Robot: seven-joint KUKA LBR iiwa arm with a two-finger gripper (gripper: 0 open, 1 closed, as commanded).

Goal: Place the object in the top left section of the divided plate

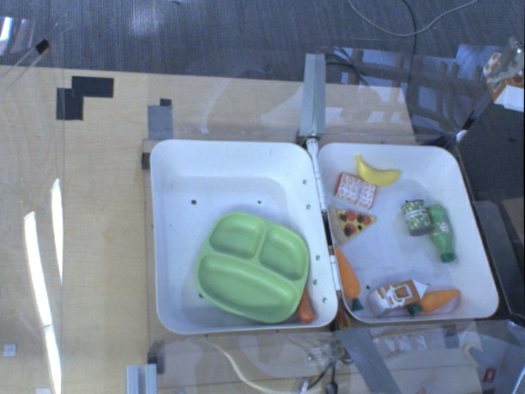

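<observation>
Camera view: I see the green divided plate (253, 267) tilted in the left bin (176, 220), half hiding an orange piece (305, 310) at its lower right edge. Toy foods fill the right bin (472, 245); their labels are unreadable.

On the counter (82, 236) two bins sit side by side, touching. The left bin (168, 212) holds a divided plate (254, 267) in its near right part, with a small carrot (305, 309) tucked against the plate's near right edge. In the right bin (474, 245), a banana (377, 171) lies at the far side, a waffle (354, 191) and a pizza slice (354, 222) nearer, a can (415, 217) touching a bottle (441, 231) to their right, and a carton (394, 296) along the near wall.
</observation>
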